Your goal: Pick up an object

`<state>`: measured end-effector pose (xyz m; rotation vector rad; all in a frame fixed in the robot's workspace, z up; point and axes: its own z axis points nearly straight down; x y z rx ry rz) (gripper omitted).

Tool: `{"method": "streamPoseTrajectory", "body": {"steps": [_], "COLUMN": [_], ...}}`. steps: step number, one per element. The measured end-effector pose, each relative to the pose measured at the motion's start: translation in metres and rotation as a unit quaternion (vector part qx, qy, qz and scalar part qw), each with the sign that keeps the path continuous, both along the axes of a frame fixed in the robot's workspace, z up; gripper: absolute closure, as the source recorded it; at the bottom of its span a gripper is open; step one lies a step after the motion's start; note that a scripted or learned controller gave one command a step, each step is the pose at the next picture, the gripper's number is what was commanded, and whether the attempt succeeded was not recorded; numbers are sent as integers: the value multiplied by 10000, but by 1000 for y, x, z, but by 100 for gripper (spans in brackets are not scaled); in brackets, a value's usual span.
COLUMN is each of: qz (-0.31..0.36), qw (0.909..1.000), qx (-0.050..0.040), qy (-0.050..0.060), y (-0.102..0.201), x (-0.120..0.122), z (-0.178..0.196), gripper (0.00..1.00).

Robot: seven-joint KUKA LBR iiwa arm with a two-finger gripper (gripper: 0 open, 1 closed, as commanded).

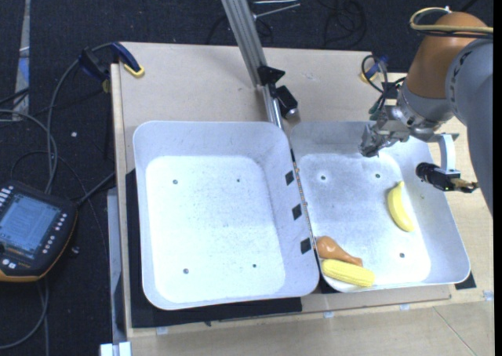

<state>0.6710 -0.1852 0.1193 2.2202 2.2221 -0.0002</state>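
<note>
Grey arm (pixel 451 72) bent down from right; claw (pixel 370 145) over right bin (pixel 345 139) far rim, grip state unclear.

no readable text, labels or numbers anywhere

Matt white plastic bins (pixel 212 143) sit on a pale wooden bench (pixel 196 84).

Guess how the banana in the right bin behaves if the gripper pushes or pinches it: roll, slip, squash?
The banana is curved and lies flat on the right bin floor, so a push probably pivots or slides it rather than rolling it. Its smooth tapered skin may slip from a pinch. It looks like a stiff toy, though that is uncertain.
</note>
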Motion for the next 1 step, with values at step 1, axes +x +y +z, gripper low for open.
{"method": "streamPoseTrajectory", "body": {"steps": [1], "qz": [-2], "qw": [10000], "qx": [1], "qy": [-2], "y": [6], "x": [-5], "z": [56], "gripper": [100]}}
